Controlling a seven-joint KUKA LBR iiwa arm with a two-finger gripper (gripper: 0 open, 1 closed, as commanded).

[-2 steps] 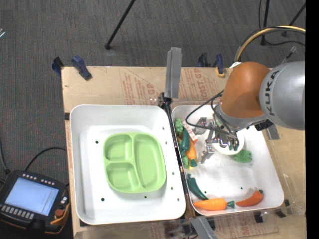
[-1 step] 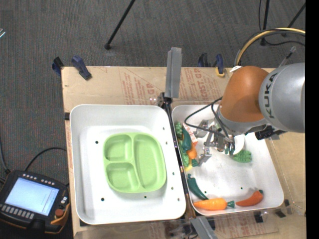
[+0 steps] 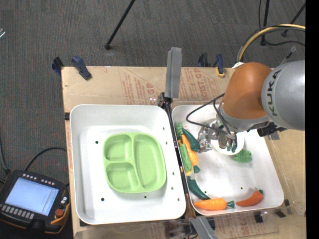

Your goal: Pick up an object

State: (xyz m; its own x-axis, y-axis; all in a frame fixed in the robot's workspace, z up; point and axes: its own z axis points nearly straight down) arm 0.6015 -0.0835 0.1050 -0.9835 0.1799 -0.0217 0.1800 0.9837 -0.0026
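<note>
My gripper hangs low inside the right bin, under the orange wrist band, over a white round object. A green leafy toy lies just right of it. Along the bin's left wall lies a pile of toy vegetables, green and orange. An orange carrot and a red-orange pepper rest near the bin's front edge. A dark green piece lies at the front left. Nothing visibly sits between the fingers.
The left bin holds a light green divided plate. A grey upright post stands behind the divide between bins. A teach pendant lies at the lower left, off the bench. Blue clamps grip the bench's back edge.
</note>
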